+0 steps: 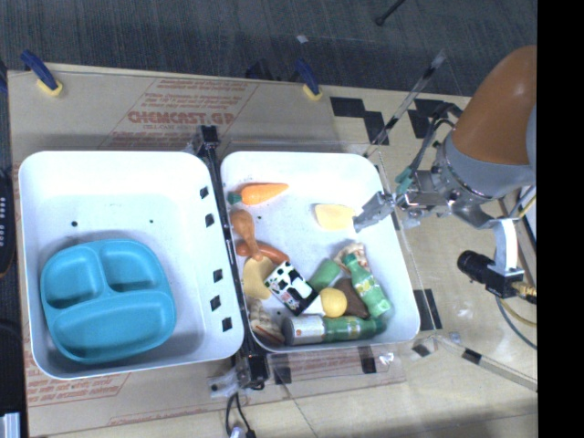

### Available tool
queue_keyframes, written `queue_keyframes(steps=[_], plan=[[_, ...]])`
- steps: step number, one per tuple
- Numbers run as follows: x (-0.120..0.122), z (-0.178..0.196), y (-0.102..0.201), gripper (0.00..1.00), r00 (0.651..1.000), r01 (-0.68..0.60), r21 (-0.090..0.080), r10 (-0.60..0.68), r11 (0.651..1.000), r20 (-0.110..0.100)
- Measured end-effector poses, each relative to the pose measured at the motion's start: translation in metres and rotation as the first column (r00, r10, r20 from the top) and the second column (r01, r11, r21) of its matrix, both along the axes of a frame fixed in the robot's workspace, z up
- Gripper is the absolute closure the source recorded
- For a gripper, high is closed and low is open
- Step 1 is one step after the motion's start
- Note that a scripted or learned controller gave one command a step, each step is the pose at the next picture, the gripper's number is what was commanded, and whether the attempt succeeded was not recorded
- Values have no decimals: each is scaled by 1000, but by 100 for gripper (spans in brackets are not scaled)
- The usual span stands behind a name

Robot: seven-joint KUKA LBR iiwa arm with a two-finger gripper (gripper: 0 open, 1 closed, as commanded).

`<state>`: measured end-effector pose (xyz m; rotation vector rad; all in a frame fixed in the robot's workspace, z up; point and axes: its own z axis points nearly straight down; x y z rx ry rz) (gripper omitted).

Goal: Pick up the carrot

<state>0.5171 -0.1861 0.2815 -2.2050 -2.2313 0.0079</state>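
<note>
Gripper [373, 212] at right bin's [388, 286] edge, can't tell its state from here; carrot [260, 192] lies apart, near far wall.

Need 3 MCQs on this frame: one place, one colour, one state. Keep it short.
1. Where does the carrot lie?
A. right bin, far-left corner
B. left bin
C. on the bench

2. What colour is the divided tray in the left bin?
A. red
B. light blue
C. green

3. What is the carrot's state?
A. lifted clear of the bin
B. lying on the bin floor, apart from the gripper
C. standing upright

Answers:
1 A, it lies by the divider in the right bin.
2 B, the tray is light blue.
3 B, the gripper sits near the bin's right wall.
</note>
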Motion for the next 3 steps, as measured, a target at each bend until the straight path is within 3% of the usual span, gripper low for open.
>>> queue_keyframes(steps=[1, 2, 3], plan=[[54, -153, 22, 0, 998, -58, 3, 58, 998, -13], [93, -190, 81, 0, 960, 280, -2, -280, 960, 1], [121, -190, 91, 0, 771, 636, -21, -636, 772, -25]])
